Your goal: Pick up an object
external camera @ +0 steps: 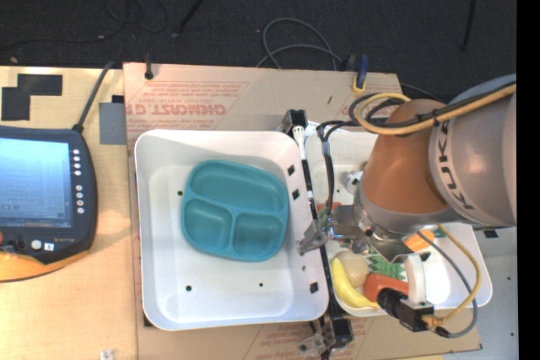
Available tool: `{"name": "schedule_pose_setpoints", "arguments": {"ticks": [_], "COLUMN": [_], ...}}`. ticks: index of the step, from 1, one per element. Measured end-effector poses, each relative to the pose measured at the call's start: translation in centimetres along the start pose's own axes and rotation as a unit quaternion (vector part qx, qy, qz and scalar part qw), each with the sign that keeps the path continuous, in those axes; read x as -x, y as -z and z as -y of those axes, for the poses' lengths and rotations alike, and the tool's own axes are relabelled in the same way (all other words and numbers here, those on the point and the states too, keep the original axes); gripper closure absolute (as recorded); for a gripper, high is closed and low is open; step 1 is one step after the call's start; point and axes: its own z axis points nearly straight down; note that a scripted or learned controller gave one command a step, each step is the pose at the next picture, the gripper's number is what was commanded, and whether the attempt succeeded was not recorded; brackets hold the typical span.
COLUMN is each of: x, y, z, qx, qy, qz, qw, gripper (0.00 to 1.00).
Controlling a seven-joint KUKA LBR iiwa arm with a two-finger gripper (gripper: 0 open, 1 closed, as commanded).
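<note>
The things I might pick lie in the right bin (483, 287), in a small heap at its near end: a yellow banana-shaped piece (348, 283) curving along the bin's left wall, a pale rounded lump (358, 270) just beside it, an orange carrot-like piece (389, 270) with a green end, a red cylinder (391, 295) in front of that, and a white piece (418, 278) to the right. They crowd together, touching or overlapping; I cannot separate them more finely than that.

My gripper (325, 233) hangs low over the dividing wall between the two bins, just left of the heap and near the banana's upper end. Its metal parts are a tangle from this angle, and I cannot tell whether it is parted or closed, nor whether anything sits in it.

My wrist's orange band (401, 169) and grey body (477, 156) cover most of the right bin's far half. A yellow cable (462, 314) loops from my wrist down over the bin's near corner.

The left bin (160, 223) holds a teal divided tray (234, 209), lying flat near its middle, well apart from my gripper.

Both bins rest on cardboard (211, 93). Further left, on the wooden bench (51, 299), stands a control pendant (42, 191) with a lit blue screen.
</note>
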Motion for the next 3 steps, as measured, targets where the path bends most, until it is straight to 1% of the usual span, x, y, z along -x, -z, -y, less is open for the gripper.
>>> {"name": "schedule_pose_setpoints", "arguments": {"ticks": [1,2,3], "x": [10.5,3.6,3.9], "y": [2.3,-0.1,0.0], "z": [0.0,-0.1,-0.1], "qx": [0.002,0.0,0.001], "qy": [-0.005,0.002,-0.001], "qz": [0.003,-0.001,0.0], "qw": [1.0,1.0,1.0], "gripper": [0.0,0.0,0.0]}}
